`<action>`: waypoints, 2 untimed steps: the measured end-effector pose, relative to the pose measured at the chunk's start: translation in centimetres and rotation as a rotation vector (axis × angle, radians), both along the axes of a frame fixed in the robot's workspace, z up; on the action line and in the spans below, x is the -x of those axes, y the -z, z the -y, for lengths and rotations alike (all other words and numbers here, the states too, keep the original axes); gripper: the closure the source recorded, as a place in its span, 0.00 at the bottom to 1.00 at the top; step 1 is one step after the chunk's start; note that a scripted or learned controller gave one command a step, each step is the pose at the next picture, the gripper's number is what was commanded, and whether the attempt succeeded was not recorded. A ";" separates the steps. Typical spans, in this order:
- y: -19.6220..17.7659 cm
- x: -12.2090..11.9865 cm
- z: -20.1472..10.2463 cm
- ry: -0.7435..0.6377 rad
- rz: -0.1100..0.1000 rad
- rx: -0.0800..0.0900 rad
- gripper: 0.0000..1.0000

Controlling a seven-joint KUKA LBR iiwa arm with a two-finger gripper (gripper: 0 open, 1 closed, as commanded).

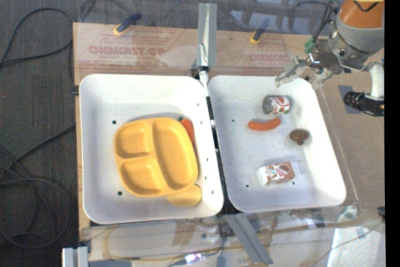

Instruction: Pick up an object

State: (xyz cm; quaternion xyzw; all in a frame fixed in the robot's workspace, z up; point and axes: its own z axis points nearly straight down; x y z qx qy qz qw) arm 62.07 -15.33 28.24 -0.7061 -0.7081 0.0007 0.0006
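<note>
Nearest the camera in the right-hand shallow white plastic bin [325, 153], a small red-and-white packet [276, 173] lies flat. Beyond it sits a dark brown rounded lump [300, 136], then a curved orange sausage-shaped piece [264, 125], then a small red-and-silver can on its side [277, 104]. My two-finger metal claw [301, 70] hovers over that bin's far rim, fingers spread, gripping nothing. I judge I'm at the approach: next I must come nearer, over the can, and descend.
</note>
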 end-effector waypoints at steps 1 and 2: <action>16.2 -0.8 0.2 0.004 -0.003 0.001 0.00; 19.2 2.8 -0.8 -0.040 0.012 0.004 0.00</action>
